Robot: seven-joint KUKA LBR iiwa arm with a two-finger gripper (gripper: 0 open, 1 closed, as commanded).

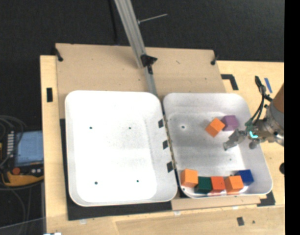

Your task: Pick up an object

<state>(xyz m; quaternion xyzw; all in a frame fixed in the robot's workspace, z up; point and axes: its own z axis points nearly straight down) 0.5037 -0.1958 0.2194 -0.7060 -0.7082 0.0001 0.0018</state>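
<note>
Arm [278, 112] enters at right edge: small part visible, brownish-orange band above wrist, grey metal housing below. Thin dark cables [260, 102] loop off wrist, one running up to small blue-tipped connector. Gripper [237, 139]: grey metallic, slim, with pale finger [232, 142] jutting left, blurred. Small teal-green light or marking glows on gripper body beside wrist. Surfaces look matt, edges soft; screws and lettering too small to tell.
</note>
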